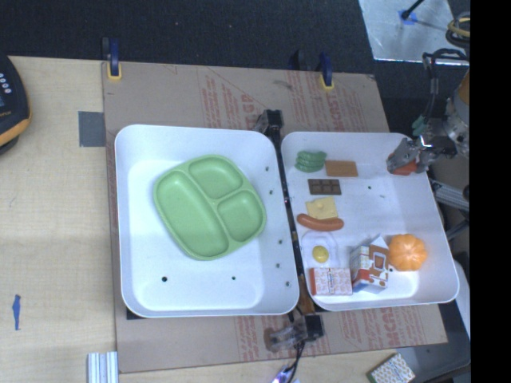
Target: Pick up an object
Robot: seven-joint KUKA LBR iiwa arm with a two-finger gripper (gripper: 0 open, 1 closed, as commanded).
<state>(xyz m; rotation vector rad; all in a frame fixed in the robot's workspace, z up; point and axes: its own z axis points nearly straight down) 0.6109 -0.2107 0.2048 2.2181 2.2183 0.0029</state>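
Beside my gripper [407, 159], at the upper right rim of the right shallow white plastic bin [375, 206], nothing is yet lifted: the pick is not begun, by my reckoning, and every item lies on the bin floor.

Stock, placed from the gripper:
- Flat brown rectangular cracker [341, 168], near, toward the left bin.
- Green leafy toy vegetable [310, 161], beyond the cracker on the same line.
- Dark brown chocolate bar, segmented [324, 187], beyond the cracker and lower in the view.
- Yellow cheese wedge [322, 207] and red-brown toy sausage [320, 223], lying against each other, well apart from me.
- Small fried egg, white with yellow yolk [320, 254], below the sausage.
- Round orange fruit [407, 252], straight down the view from me, well apart.
- Red-and-white small carton [371, 266], just beside the orange.
- Red-and-white flat packet [330, 281], just beside the carton.
- Pale green three-compartment plastic plate [209, 206], in the left shallow white plastic bin [144, 214], farthest off.

Pose: my arm comes in from the view's right and my wrist hangs at the bin's edge, with a reddish part at its tip. Whether the gripper stands apart or together, I cannot tell. Left to do: choose an item, descend, close, lift.
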